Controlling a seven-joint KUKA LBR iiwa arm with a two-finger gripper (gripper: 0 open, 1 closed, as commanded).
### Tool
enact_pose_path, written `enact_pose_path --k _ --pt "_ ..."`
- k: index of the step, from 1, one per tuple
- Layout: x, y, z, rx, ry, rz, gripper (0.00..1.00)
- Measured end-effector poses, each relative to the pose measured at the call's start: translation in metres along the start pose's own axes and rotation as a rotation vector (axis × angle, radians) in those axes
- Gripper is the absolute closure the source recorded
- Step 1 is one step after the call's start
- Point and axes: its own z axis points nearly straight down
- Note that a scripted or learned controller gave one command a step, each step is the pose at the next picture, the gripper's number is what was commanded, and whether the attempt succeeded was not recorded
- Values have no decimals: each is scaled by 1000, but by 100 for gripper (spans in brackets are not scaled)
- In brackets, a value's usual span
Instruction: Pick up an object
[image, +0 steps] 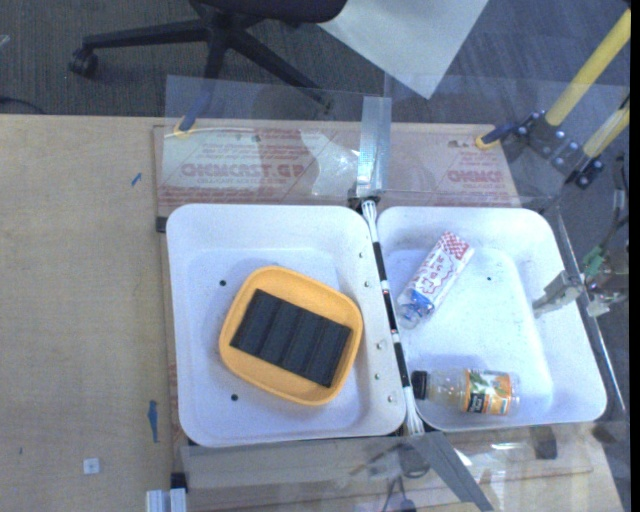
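Note:
In the left bin a yellow rounded tray lies tilted, with a black ribbed pad on top of it. The right bin holds two things. A small bottle with a red-and-white checked, blue-printed wrapper lies slantwise near the bin's upper left. A small bottle with an orange-green label and a black cap lies on its side near the front edge, cap pointing left.
The two bins meet along a raised divider. A clear plastic sheet and a metal bracket sit behind them. A metal clamp and cables crowd the right bin's right rim. Bare wooden bench stretches to the left.

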Motion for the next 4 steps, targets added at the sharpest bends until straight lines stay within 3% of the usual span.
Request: enact_pose_path --k 1,2,3,4 --pt "-1 26 2 -4 -3 -28 0" --pt "76 38 128 -1 -1 -29 0" --pt "102 34 74 -1 -1 71 0" --pt "101 107 74 -2 -2 -7 0"
